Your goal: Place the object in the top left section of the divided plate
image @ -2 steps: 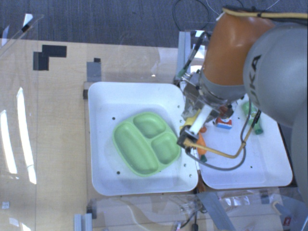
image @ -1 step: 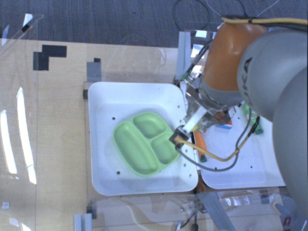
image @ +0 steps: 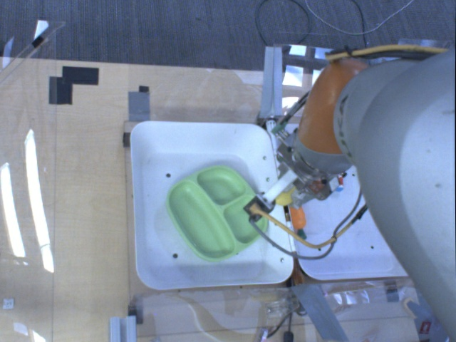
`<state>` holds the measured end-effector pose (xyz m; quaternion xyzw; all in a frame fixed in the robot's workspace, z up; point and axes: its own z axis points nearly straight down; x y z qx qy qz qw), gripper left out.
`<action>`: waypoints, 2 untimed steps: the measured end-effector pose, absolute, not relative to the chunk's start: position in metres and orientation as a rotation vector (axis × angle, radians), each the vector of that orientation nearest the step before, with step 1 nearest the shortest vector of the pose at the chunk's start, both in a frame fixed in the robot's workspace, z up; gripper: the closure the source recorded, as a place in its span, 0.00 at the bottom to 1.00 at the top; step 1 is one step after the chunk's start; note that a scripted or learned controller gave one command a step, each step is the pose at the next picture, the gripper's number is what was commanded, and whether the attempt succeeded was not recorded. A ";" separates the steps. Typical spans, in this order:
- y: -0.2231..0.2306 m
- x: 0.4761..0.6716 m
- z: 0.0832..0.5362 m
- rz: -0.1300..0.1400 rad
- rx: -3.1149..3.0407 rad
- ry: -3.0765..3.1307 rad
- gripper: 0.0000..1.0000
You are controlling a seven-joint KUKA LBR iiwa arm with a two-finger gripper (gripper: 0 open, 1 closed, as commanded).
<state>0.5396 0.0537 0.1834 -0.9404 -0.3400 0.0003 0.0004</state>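
Note:
A light green divided plate lies in the left white bin, turned at an angle, with one long section and two smaller ones. All its sections look bare. My gripper hangs under the grey arm, above the left edge of the right bin, just right of the plate. Directly below it, a small orange object and a yellow object lie in the right bin, near the wall between the bins. The wrist hides what is at the gripper's tip.
The big grey arm with its orange band covers most of the right bin. Small red and blue items peek out beside the wrist. A metal post stands behind the bins, and bare wooden bench extends left.

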 end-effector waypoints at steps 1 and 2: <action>0.047 0.577 0.209 -0.003 -2.941 -1.104 1.00; 0.061 0.552 0.256 -0.005 -2.887 -1.240 1.00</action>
